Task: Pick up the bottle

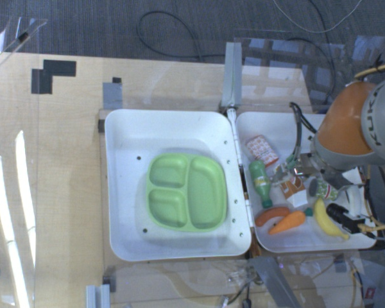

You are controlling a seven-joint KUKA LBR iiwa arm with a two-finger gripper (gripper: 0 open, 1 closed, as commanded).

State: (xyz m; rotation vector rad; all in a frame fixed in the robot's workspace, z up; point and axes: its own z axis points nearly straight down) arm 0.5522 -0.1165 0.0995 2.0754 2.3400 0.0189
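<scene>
The surface is light wood and carries two shallow white bins side by side; the left bin holds a green divided plate lying flat near its middle; the right bin holds several small things.

The bottle is green with a lighter label; it lies on its side in the left part of the right bin, just beside the wall between the two bins, with its dark cap toward the near side; nothing grips it. Far from it lies a small packet with a red and white pattern; near from it lie a sausage and an orange carrot, touching each other; a yellow banana lies more to the right, near the front wall of this bin; a small brown and white box lies between the bottle and the banana.

The arm, grey with an orange band, reaches in from the right above the right bin; the end effector hangs to the right of the bottle, apart from it, over the small box; if it is spread or pressed together, I cannot tell, because this part is dark and small.
</scene>
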